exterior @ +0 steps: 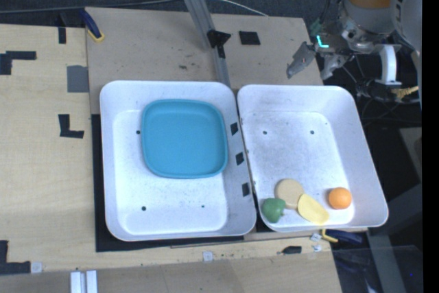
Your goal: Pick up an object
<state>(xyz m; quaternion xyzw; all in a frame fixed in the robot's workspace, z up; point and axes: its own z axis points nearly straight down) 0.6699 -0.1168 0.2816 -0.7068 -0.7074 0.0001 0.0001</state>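
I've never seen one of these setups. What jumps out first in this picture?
The big blue plate lying flat in the left bin catches the eye first. Next, a cluster in the right bin's near corner: an orange ball, yellow, tan and green pieces. The gripper hangs open above the bench, beyond that bin.

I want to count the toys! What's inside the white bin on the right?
Four things sit in the right bin's near corner: a green piece, a tan disc, a yellow piece overlapping the disc's edge, and an orange ball.

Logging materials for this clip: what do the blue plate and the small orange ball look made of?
Blue plate: probably plastic, a matte, uniform turquoise with soft rounded corners. Orange ball: looks like smooth plastic or rubber with even colour; too small to be sure.
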